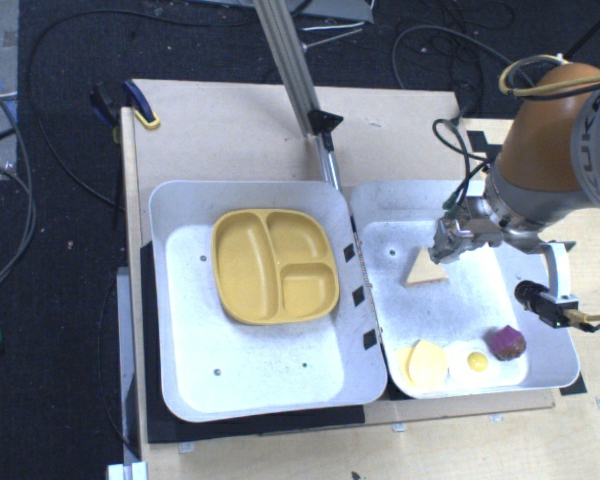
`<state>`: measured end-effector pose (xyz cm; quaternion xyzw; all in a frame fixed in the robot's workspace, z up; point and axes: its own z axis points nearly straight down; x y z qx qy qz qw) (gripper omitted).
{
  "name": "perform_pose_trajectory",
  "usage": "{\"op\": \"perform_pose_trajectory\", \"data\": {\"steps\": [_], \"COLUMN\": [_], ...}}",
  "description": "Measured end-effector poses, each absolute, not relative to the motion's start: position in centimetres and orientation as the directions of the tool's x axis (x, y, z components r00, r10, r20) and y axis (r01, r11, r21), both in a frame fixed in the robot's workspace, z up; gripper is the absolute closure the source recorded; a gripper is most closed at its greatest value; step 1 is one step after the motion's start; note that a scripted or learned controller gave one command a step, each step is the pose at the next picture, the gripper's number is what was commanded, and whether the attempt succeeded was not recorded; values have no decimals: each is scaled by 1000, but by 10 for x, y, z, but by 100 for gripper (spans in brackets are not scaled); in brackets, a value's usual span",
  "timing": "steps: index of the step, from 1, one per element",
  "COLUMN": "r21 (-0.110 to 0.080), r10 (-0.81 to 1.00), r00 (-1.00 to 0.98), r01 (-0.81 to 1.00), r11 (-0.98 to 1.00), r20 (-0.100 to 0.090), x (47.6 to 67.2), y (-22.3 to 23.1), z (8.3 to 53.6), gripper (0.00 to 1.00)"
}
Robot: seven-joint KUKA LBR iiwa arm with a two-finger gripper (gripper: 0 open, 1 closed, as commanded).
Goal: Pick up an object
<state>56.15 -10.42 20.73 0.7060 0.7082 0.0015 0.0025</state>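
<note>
- The gripper [448, 248] hung low in the right bin [550, 368], touching or just above the upper corner of a tan wedge [426, 269]; overlap could not be resolved.
- Jaws: state could not be told.
- Also in that bin: a yellow disc [427, 363], small yellow piece [477, 361], purple ball [507, 343].
- The left bin [180, 368] held a yellow tray [275, 266].

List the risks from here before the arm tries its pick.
1. The gripper sits at the top corner of the tan wedge, so it may only nudge the wedge rather than grasp it.
2. The wedge looks flat on the right bin, giving little to grip.
</note>
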Motion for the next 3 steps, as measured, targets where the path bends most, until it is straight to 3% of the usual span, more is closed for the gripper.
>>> {"op": "perform_pose_trajectory", "data": {"steps": [3], "r21": [-3], "r10": [1000], "r00": [-8], "r01": [1000], "r11": [8], "r20": [2], "x": [530], "y": [59], "z": [201], "gripper": [100]}}
